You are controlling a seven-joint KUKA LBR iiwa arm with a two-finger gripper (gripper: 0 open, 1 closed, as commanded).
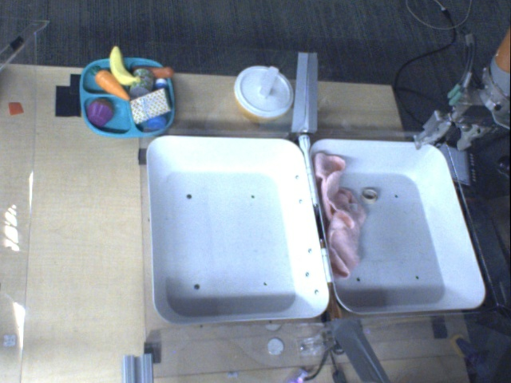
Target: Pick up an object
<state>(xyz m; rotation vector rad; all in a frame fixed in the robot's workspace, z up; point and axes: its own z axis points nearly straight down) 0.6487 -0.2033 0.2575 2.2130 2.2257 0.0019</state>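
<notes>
Pink cloth (339,218) is lying bunched against the right bin's (447,298) left wall, so the gripper (451,128), fingers apart, is needing a central descent.

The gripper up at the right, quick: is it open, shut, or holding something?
Gripper: above the right bin's far right corner, nothing visibly held; open or closed cannot be told. The pink cloth lies in that bin.
</notes>
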